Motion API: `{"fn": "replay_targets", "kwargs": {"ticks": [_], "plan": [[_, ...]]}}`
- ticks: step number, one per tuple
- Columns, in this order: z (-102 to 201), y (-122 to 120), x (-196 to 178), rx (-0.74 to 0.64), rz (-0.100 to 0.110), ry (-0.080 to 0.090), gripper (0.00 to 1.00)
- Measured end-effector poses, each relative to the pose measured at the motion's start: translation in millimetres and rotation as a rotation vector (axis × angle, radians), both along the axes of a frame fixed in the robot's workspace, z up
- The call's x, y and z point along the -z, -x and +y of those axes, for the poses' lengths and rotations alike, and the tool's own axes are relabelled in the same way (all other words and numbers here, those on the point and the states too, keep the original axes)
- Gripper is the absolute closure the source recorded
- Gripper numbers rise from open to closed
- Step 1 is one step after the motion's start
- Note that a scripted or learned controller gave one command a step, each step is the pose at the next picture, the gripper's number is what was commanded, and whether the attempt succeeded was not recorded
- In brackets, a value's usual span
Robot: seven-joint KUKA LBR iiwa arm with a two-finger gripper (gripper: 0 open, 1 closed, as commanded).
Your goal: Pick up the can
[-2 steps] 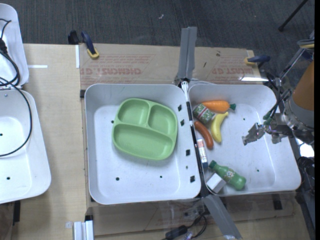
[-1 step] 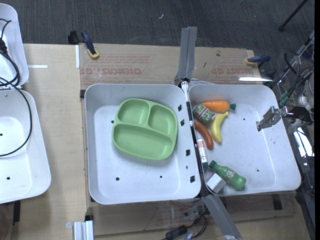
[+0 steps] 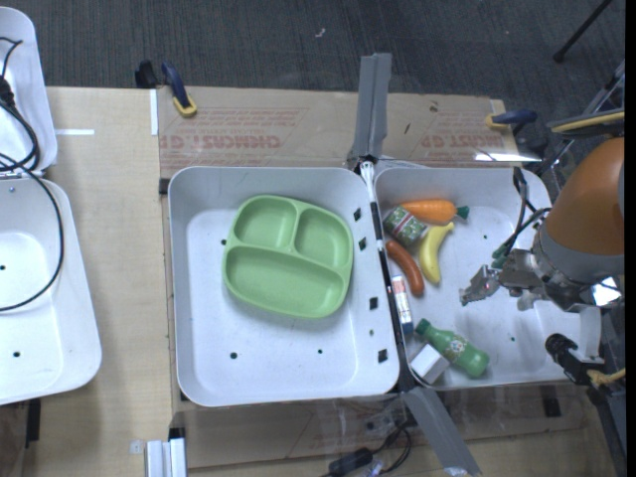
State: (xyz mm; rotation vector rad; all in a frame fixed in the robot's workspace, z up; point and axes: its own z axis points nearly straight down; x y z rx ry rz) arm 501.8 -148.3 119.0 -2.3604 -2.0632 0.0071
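Green-labelled with a red band, the can lies on its side in the right bin, up near that bin's far-left corner. Its long axis runs diagonally, one end toward the far-left corner, the other toward the bin's middle. It is crowded: a carrot sits just beyond it toward the far wall, a banana touches its near-right side, and a sausage lies just below along the left wall. That packing looks likely to leave little room around it. A bottle lies near the bin's near-left corner. The gripper hangs over the bin's bare middle, well apart from the can; whether the jaws are apart or together I cannot tell. The left bin holds a plate.
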Motion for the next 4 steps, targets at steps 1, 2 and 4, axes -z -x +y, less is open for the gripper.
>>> {"fn": "replay_targets", "kwargs": {"ticks": [1, 2, 4], "plan": [[-50.4, -55.3, 30.2, 0.101, -0.003, -0.004, 0.0], [-55.0, -68.3, 29.8, 0.253, 0.007, -0.019, 0.0], [-34.5, -46.1, -80.9, 0.327, -0.001, 0.005, 1.0]]}}
